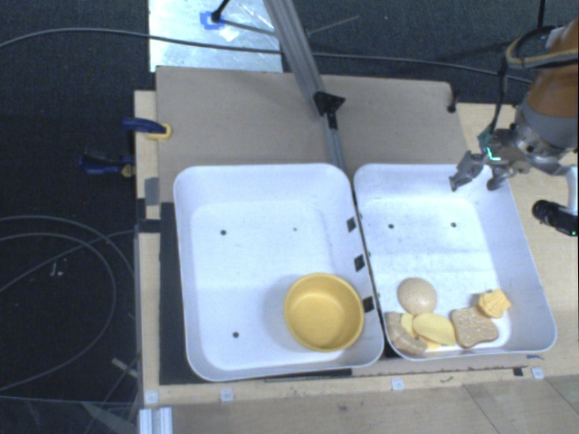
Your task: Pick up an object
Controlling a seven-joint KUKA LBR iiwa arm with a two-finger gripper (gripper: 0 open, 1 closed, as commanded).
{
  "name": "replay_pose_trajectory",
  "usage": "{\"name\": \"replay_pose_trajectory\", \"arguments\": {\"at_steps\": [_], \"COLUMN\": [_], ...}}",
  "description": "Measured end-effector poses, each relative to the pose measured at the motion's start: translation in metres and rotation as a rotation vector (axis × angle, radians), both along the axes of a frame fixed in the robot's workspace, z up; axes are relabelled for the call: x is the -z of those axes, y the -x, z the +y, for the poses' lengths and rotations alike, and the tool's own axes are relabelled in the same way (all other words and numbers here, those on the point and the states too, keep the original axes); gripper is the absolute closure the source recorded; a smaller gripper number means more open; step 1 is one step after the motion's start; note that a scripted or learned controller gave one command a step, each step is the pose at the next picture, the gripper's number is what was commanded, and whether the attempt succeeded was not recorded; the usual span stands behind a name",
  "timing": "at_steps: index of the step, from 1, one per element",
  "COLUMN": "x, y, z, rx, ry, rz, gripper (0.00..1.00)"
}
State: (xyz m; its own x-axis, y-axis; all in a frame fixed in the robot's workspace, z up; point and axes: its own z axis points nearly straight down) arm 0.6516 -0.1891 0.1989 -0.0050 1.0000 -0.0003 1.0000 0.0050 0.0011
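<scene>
I've got the bench [398, 116] in view, and I'll take the right bin [425, 215] as my landmark. The left bin [235, 215] sits touching its left wall. My arm [552, 98] hangs over its far right corner, and the gripper [479, 174] there has its two fingers spread apart, nothing between them, above the rim. A yellow bowl [324, 311] rests upright in the left bin, near the shared wall. The food pieces crowd the right bin's near edge: a pale egg-shaped piece [417, 295], a yellow banana-like piece [434, 328] just in front of it, a tan toast slice [473, 327] alongside, and a small orange-yellow piece [494, 303] nearest the right wall.
</scene>
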Motion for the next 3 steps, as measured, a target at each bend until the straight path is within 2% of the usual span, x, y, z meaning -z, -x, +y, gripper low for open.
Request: {"name": "replay_pose_trajectory", "arguments": {"at_steps": [1, 3], "x": [-0.001, 0.111], "y": [0.000, -0.003], "z": [0.000, 0.003], "rx": [0.000, -0.004], "ry": [0.000, 0.000], "rz": [-0.001, 0.003], "gripper": [0.00, 0.00]}}
